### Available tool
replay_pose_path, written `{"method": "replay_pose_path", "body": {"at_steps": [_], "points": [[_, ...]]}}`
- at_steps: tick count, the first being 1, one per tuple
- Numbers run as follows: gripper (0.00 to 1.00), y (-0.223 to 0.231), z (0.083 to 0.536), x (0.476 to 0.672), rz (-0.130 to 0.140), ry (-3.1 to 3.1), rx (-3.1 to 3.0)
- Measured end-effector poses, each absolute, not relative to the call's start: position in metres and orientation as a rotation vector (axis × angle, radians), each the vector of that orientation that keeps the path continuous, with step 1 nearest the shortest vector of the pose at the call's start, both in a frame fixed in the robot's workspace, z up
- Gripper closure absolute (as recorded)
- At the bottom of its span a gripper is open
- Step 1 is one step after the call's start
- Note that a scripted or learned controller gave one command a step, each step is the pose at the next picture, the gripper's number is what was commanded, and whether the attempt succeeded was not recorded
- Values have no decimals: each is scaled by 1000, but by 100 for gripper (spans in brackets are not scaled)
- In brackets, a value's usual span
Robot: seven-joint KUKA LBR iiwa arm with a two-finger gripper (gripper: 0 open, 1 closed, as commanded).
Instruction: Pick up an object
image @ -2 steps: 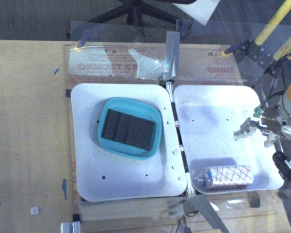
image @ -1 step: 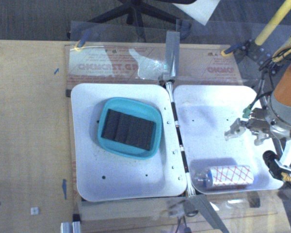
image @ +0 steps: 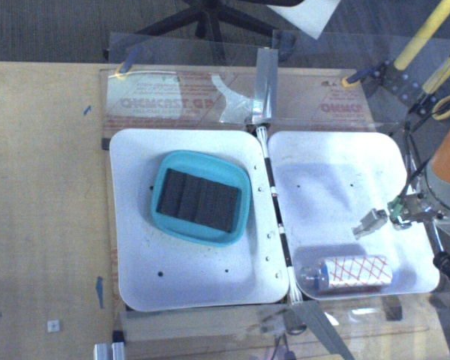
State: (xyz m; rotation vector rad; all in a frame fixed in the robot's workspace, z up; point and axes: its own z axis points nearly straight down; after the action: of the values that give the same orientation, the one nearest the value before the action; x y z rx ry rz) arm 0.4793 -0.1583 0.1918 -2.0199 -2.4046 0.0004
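- Wooden tabletop [image: 37, 201] on the left, bare wood running up to the two bins;
- Left white bin [image: 135, 272] holds a teal tray [image: 167, 226] turned at a slight angle, near the bin's middle; a dark rectangular block [image: 198, 199] lies flat inside the tray, filling most of it;
- A narrow seam [image: 274, 201] with a row of small fasteners divides the left bin from the right one; a metal bracket [image: 265, 88] stands at its far end;
- Right white bin [image: 322, 163] holds a cylinder with a red lattice pattern [image: 354, 271], lying on its side along the near wall, its clear end pointing toward the seam;
- The claw [image: 373, 222] hangs over the right bin's right half, above and slightly right of the cylinder, apart from it; nothing lies between the two; whether the claw is apart or together I cannot tell;
- The arm [image: 444, 167] enters at the right edge, orange band showing.
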Motion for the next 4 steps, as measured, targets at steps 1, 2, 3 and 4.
{"method": "replay_pose_path", "body": {"at_steps": [1,2,3,4], "points": [[0,-101,89,481,-4,-2597,-1778],[0,-156,121,488,-1,-2468,-1948],[0,-204,87,481,-3,-2419,-2012],[0,-214,98,482,-13,-2103,-2320]]}}
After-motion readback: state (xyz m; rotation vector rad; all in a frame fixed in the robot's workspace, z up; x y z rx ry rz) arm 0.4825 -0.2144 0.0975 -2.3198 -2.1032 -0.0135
